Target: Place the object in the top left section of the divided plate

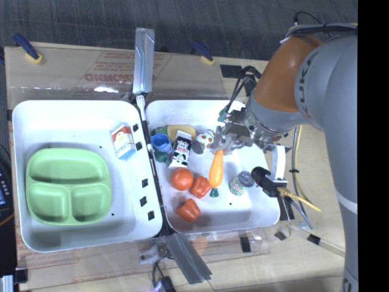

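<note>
A green divided plate [68, 185] lies in the left bin [36, 117], with one long section at its top and two smaller ones below. My gripper [222, 140] hangs over the middle of the right bin [267, 208]. An orange toy carrot [216, 168] lies right below the gripper, narrow tip up toward it and green end down. The carrot's tip meets the gripper's lower end, and whether it is gripped is not visible.
Around the carrot in the right bin lie a tomato [181, 179], two red peppers [200, 187] [189, 209], a blue cup [161, 143], a cow-patterned carton [181, 151], a yellow piece [181, 131] and a small can [239, 184]. A small red and white carton [123, 141] lies in the left bin above the plate.
</note>
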